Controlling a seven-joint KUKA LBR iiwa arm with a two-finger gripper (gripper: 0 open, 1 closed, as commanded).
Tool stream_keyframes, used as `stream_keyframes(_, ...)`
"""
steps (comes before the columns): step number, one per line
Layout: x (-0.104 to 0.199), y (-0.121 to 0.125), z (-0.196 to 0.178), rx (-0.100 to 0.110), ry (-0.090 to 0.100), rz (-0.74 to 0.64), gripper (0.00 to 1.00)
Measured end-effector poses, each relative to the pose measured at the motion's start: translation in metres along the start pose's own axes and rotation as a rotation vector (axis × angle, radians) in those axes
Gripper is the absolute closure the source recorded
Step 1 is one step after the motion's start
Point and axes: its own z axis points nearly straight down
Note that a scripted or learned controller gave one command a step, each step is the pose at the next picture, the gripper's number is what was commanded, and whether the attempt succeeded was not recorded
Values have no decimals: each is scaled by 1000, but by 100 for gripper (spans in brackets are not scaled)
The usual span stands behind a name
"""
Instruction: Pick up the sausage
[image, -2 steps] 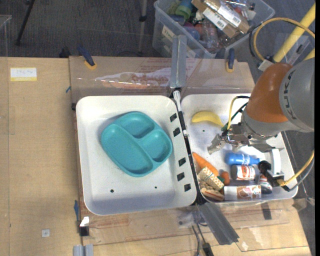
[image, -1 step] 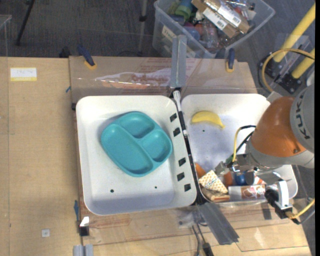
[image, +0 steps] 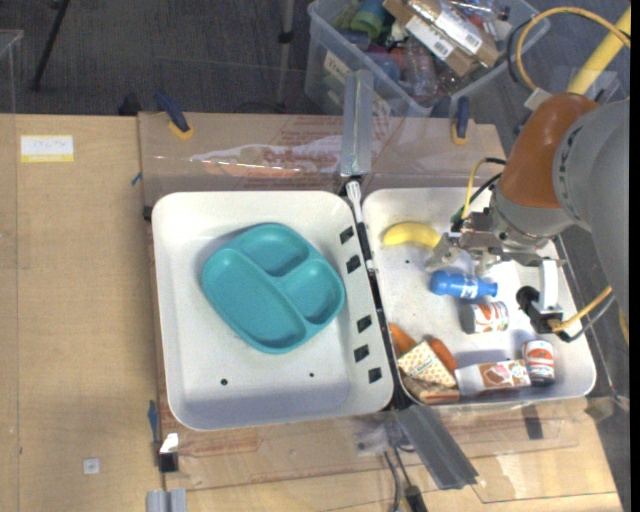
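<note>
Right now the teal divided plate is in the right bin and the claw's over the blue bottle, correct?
Not quite. The camera view shows the teal divided plate in the left bin, not the right. The rest holds: the claw is over the blue bottle in the right bin.

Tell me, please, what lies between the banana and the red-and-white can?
In the camera view, the blue bottle lies between banana and can.
</note>
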Motion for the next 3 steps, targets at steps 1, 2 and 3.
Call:
stream_keyframes(1, 18, -37, 11, -10, 0, -37, 0)
stream_keyframes(2, 33, 36, 13, -6, 0, 52, 0)
stream_keyframes(3, 35, 37, 0, -10, -4, 47, 100)
